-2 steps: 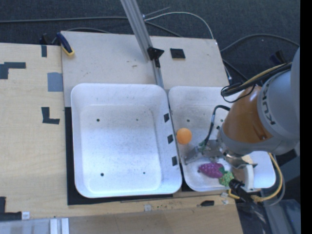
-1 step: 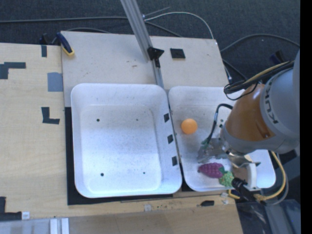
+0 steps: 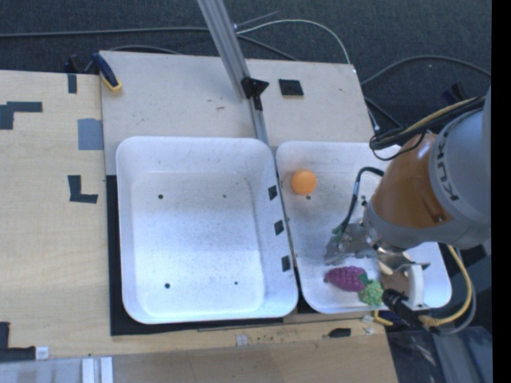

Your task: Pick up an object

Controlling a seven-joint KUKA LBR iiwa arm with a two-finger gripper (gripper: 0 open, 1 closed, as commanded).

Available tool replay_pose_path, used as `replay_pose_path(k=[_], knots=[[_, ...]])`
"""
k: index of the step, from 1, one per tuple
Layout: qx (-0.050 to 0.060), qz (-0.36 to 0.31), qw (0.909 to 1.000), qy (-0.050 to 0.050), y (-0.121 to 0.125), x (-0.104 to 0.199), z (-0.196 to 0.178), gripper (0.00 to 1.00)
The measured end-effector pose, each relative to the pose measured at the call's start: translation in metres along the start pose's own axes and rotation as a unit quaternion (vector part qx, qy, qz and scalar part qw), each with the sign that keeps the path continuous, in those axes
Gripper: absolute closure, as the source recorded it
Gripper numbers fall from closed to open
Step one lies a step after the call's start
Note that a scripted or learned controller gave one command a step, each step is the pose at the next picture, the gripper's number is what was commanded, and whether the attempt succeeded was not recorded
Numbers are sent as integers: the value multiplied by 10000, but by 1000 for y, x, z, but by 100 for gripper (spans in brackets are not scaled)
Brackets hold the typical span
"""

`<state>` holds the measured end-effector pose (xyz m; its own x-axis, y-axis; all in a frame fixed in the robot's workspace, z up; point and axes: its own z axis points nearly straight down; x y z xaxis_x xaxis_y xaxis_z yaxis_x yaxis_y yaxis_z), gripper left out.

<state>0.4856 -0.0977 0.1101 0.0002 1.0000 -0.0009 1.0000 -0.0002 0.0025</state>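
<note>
End effector [image 3: 345, 246], grip state unclear, low beside knobbly purple grape-like bunch [image 3: 345, 278]: risk of nudging it aside, not grasping.

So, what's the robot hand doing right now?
Hand low in right bin, just above purple object. Nothing seen gripped. Green piece beside it; orange ball apart.

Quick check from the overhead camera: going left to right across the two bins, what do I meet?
Left bin → orange ball in the right bin → purple grape cluster → green piece. The gripper hangs above the grapes, so I leave it unranked.
</note>
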Motion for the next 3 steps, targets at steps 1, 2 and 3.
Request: replay_pose_path(k=[1, 2, 3], knots=[[6, -32, 10000, 1, 0, -20, -33, 100], [-4, -41, 10000, 15, 64, 64, -80, 100], [18, -6, 10000, 5, 51, 76, -78, 100]])
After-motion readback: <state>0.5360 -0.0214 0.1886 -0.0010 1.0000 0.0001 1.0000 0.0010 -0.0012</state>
